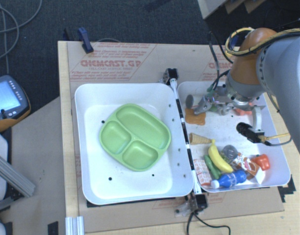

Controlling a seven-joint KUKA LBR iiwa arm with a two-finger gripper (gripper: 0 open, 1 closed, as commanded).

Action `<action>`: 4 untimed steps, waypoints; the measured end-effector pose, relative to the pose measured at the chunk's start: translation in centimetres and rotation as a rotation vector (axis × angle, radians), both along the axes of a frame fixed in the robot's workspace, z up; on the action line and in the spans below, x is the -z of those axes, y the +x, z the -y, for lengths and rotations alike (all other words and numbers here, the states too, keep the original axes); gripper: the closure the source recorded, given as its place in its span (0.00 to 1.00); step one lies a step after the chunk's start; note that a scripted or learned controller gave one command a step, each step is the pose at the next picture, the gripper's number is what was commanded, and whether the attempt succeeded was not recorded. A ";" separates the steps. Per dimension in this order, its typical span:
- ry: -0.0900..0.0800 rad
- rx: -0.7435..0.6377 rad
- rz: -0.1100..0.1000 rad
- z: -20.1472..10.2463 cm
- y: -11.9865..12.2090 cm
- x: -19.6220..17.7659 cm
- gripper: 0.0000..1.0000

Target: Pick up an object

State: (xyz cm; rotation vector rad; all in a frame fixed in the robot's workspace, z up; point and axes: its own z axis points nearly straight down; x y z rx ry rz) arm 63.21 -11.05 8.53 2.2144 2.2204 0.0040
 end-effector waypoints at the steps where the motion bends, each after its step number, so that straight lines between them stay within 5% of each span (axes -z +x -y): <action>1: 0.020 -0.008 -0.069 2.0 2.4 0.7 0.00; 2: 0.026 -0.005 -0.063 6.0 2.5 0.6 0.00; 3: 0.029 -0.013 -0.065 6.2 2.6 0.6 0.00; 4: 0.026 -0.007 -0.068 6.6 2.5 -0.4 1.00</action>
